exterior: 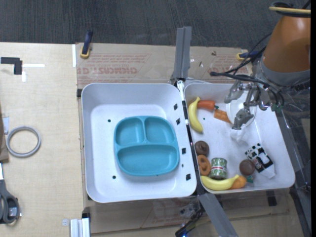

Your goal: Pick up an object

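Two bins | gripper (241, 118) hangs over right bin (276, 132), grip state unreadable | nearest pickable: carrot (221, 115) just left, beside banana (194, 115) | risk: descent lands on bare floor, or nudges carrot away.

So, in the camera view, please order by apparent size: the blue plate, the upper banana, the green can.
1. blue plate, clearly the largest
2. upper banana
3. green can, the smallest

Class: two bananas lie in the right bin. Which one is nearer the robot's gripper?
The upper banana, lying by the bin's left wall beside the carrots. The gripper hangs level with it, while the other banana lies at the bin's near edge.
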Available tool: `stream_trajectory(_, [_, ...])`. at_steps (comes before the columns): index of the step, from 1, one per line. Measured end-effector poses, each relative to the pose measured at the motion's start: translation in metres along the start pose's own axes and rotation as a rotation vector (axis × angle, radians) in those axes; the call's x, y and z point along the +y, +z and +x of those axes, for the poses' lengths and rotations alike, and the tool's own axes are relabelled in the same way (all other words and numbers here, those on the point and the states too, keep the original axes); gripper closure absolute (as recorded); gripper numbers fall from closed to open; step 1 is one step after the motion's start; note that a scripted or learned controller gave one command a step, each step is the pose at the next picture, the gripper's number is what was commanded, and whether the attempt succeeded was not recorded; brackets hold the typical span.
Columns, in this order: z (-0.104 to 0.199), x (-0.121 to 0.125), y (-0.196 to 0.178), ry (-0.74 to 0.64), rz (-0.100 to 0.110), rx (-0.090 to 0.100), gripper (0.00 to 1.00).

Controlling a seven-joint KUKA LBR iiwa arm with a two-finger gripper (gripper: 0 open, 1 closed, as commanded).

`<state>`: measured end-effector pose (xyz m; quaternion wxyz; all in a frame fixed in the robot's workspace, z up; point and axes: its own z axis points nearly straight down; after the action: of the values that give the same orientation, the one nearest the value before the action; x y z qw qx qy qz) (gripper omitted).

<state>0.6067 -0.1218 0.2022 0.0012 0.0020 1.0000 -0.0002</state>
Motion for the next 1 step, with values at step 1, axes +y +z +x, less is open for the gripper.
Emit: stream_trajectory(1, [-0.0367, 0.0057, 0.0914, 0.206, 0.002, -0.017, 0.0])
